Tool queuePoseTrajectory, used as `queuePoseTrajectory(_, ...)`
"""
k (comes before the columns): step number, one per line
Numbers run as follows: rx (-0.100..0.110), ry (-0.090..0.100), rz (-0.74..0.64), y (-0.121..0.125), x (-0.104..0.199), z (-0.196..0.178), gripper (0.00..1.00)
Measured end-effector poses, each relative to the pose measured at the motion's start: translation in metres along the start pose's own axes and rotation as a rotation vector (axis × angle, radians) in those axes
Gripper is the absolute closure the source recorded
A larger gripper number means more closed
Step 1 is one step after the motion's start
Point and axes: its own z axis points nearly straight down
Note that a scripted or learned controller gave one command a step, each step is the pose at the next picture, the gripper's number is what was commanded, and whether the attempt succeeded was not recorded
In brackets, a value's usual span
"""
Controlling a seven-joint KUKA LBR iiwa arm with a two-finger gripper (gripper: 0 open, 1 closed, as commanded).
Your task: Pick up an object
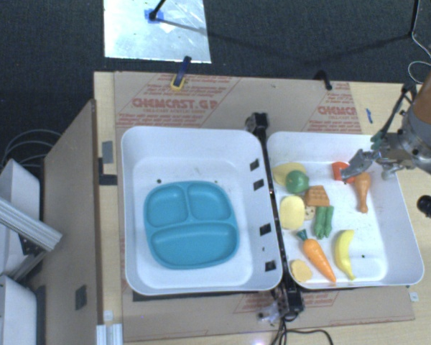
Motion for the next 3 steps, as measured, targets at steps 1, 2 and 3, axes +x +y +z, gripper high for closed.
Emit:
queuePoseTrajectory(1, 0.006, 0.002, 0.000, 0.008, 0.007, 0.079, 0.00)
queuePoseTrajectory(2, 0.001, 0.005, -0.004, 0.001, 0.059, 0.160, 0.00)
queuePoseTrajectory(3, 0.004, 0.002, 0.003, -0.061, 0.067, 0.157, 0.00)
